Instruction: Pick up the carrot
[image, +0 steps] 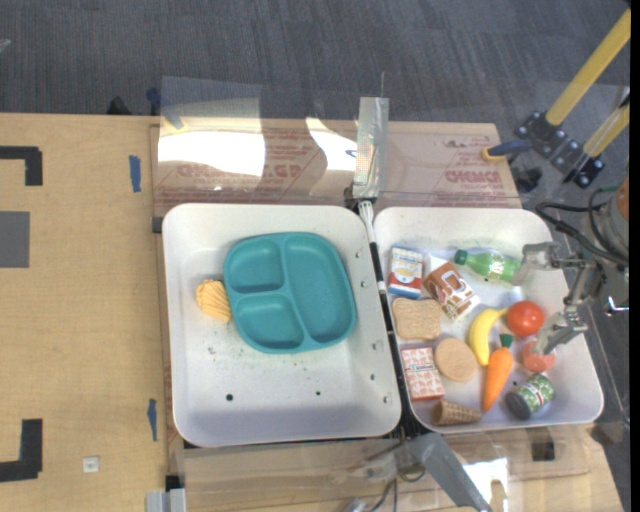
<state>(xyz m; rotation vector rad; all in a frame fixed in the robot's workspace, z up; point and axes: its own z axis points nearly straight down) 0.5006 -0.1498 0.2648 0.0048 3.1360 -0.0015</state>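
The carrot (495, 376) is orange and lies in the right bin (585, 400), near its front. Its thick end points up toward the banana (483, 333) and its tip points down toward the front wall. The gripper (566, 320) hangs over the right side of that bin, just right of the red tomato (525, 318). It is up and to the right of the carrot and apart from it. Nothing shows in its grasp.
Crowded round the carrot are a round bun (456, 360), a green can (530, 395), a small red piece (537, 360) and a cone (455, 412). Farther back lie a green bottle (490, 264), cartons and toast (416, 320). The left bin (190, 380) holds a teal divided plate (290, 290) and a yellow shell-shaped piece (213, 298).
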